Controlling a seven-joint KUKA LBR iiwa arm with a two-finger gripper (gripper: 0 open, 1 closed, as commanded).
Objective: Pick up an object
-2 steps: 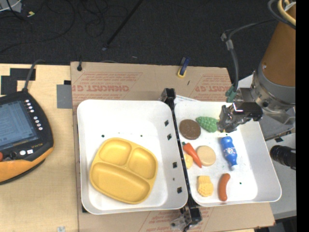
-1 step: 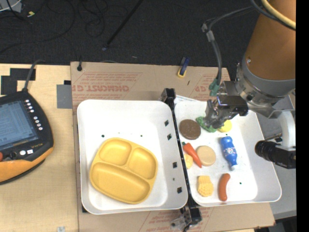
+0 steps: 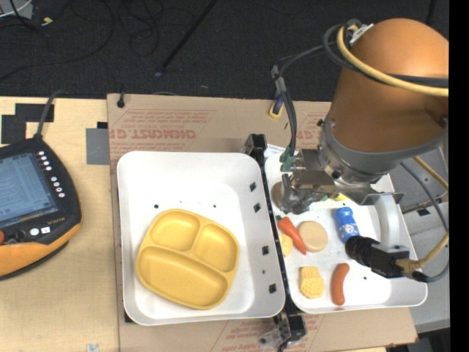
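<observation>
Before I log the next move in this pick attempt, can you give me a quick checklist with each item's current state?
1. Gripper over the right bin: ok.
2. Object between fingers: cannot tell.
3. Carrot within reach just below gripper: ok.
4. Round tan piece touching carrot, may crowd the grasp: not ok.
5. Corn, sausage and blue can lie apart from the gripper: ok.
6. Yellow tray sits in left bin, out of the way: ok.

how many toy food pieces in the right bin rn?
5: orange carrot at the left wall, round tan cookie-like disc beside it, yellow corn piece in front, red-orange sausage to its right, a yellow piece under the carrot. The arm may hide more.
</observation>
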